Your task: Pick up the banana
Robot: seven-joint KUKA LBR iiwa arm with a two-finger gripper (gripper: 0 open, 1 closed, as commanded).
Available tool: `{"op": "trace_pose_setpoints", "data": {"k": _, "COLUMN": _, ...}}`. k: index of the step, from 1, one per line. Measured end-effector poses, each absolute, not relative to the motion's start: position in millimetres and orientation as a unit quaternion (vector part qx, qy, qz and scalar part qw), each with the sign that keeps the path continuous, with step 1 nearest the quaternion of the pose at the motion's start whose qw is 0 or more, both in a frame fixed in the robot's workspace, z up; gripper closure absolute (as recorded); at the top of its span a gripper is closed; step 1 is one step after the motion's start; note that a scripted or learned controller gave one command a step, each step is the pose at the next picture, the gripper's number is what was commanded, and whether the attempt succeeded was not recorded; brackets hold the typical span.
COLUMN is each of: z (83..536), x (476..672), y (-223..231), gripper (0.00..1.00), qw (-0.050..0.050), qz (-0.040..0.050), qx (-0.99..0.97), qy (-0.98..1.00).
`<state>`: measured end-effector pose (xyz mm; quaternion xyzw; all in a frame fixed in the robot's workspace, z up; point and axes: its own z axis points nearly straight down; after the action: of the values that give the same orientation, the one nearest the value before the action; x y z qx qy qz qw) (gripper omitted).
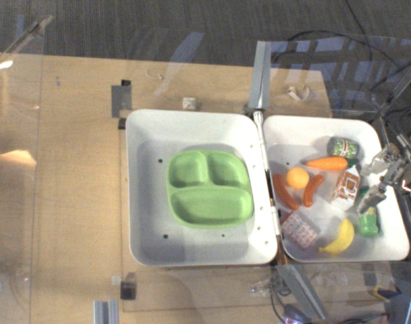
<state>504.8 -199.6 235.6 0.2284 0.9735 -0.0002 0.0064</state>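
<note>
The yellow banana lies in the right bin, near its front edge, curving up to the right. My gripper hangs over the bin's right side, above and to the right of the banana and apart from it. Its two fingers stand open, with nothing between them. One fingertip is just above a small green object that lies right of the banana.
The right bin also holds a green can, a carrot, an orange ball, two red sausages, a small carton and a pink checkered packet. The left bin holds a green divided plate.
</note>
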Motion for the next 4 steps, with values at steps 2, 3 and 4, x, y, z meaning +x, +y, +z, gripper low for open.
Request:
{"op": "trace_pose_setpoints", "data": {"k": 2, "z": 126, "x": 512.8, "y": -211, "gripper": 0.0, "qw": 0.029, "qz": -0.0052, "qx": 0.172, "qy": 0.985}}
{"op": "trace_pose_setpoints", "data": {"k": 3, "z": 139, "x": 517.3, "y": -210, "gripper": 1.0, "qw": 0.036, "qz": -0.0059, "qx": 0.17, "qy": 0.985}}
{"op": "trace_pose_setpoints", "data": {"k": 4, "z": 115, "x": 505.0, "y": -207, "gripper": 1.0, "qw": 0.017, "qz": -0.0027, "qx": 0.053, "qy": 0.998}}
